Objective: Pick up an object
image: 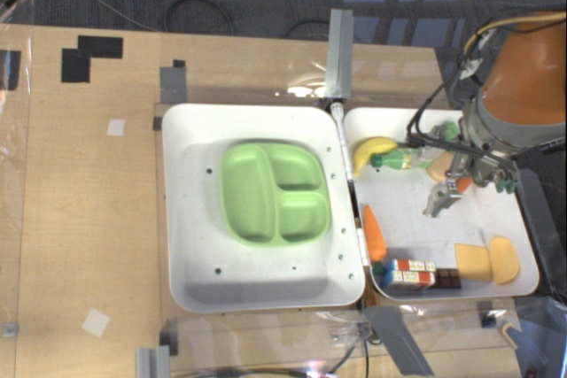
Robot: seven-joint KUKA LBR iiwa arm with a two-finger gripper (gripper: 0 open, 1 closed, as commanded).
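My gripper (446, 193) hangs over the middle of the right bin (530, 277), below the arm's orange band. Just left of it lie a green bottle (396, 159) and a yellow banana (371, 150) at the bin's back left. A pale peach object (438, 169) sits right beside the gripper, partly hidden by it. An orange carrot (374, 235) lies along the bin's left wall. A colourful box (413, 273) rests at the front, and a yellow sponge-like piece (488, 260) at the front right. I see nothing held in the gripper.
The left bin (186, 279) holds a green divided plate (273, 193). A metal divider post (339, 57) stands between the bins at the back. Cables loop from the arm above the right bin's back edge. Wooden bench lies to the left.
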